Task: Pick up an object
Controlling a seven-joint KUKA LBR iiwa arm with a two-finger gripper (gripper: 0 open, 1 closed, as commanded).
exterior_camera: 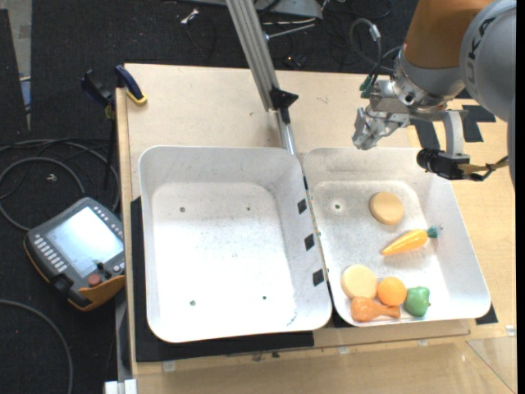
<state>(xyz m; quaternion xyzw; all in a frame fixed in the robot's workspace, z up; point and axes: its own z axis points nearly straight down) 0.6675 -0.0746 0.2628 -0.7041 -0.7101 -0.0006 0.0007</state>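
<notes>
The gripper [367, 135] hangs over the far rim of the right bin [459, 245], at about twelve o'clock from the toys inside. Whether its fingers are spread or pressed together cannot be told from this slant; nothing shows between them.

Every candidate lies in that bin: a tan round biscuit-like piece [386, 208] nearest the gripper at its six o'clock, a toy carrot [405, 242] just beyond it toward five o'clock, and at the near edge a tight cluster of a pale round slice [358, 281], an orange ball [392, 290], a green pepper [417, 300] and an orange drumstick-shaped toy [373, 309].

The left bin [164, 220] sits at nine o'clock.

The sound choice is probably the tan piece or the carrot, since each stands apart from its neighbours. Centre above it, straddle the narrow axis, then descend straight.
</notes>
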